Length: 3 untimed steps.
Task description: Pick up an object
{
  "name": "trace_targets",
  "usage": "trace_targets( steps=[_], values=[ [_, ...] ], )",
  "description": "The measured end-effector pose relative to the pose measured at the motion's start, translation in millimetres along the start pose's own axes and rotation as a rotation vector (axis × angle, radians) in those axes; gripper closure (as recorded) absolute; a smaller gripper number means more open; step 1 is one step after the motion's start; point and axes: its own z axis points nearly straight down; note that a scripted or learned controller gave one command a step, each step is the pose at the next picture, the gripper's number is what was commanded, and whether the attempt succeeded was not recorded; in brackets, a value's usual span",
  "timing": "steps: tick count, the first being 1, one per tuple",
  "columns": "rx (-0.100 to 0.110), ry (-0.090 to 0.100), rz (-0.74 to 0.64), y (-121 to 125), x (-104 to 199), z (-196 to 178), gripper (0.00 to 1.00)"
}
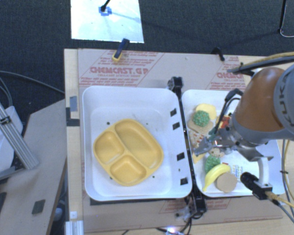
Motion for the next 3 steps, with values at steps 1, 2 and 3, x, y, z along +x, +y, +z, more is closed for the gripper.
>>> trace_targets(
  steps=[1,2,3],
  values=[
    [-0.005,-0.002,0.005,1.6,-14.3,-21.8,0.00],
    [0.006,-0.002,0.010,-1.8,-65.6,93.4,0.00],
    [-0.005,-0.007,0.013,6.4,-175.9,91.8,0.00]
  ],
)
